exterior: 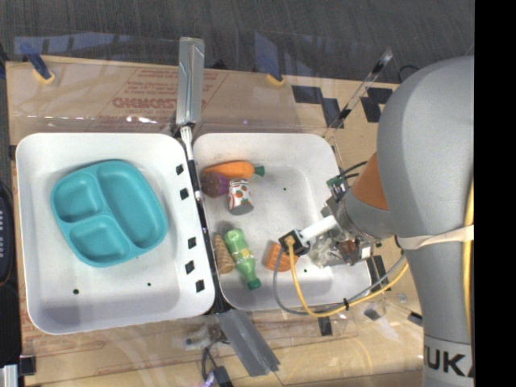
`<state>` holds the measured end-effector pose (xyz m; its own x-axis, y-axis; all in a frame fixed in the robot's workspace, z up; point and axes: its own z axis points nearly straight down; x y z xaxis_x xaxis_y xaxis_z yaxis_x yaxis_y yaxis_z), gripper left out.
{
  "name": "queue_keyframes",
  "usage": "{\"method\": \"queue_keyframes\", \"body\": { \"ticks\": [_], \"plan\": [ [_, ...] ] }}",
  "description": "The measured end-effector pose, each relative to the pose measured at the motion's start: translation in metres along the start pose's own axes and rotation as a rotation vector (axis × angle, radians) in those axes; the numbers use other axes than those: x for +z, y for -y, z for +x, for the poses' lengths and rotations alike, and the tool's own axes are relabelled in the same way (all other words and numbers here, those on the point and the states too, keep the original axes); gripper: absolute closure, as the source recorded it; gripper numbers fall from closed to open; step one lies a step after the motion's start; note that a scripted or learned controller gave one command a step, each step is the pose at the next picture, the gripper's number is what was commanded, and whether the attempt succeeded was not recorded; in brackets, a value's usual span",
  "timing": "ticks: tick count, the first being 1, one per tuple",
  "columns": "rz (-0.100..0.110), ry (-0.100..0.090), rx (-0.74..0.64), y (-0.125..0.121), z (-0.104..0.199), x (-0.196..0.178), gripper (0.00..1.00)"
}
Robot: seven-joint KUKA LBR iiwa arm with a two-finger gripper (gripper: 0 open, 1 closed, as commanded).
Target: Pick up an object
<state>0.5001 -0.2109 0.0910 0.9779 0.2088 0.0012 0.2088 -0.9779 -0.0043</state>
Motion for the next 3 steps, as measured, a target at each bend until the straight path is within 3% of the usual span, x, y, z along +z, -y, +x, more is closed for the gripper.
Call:
{"method": "queue_keyframes", "body": {
  "ticks": [3],
  "plan": [
    [0.000, 0.004, 0.005, -0.006, 0.021, 0.000, 1.00]
  ]
}}
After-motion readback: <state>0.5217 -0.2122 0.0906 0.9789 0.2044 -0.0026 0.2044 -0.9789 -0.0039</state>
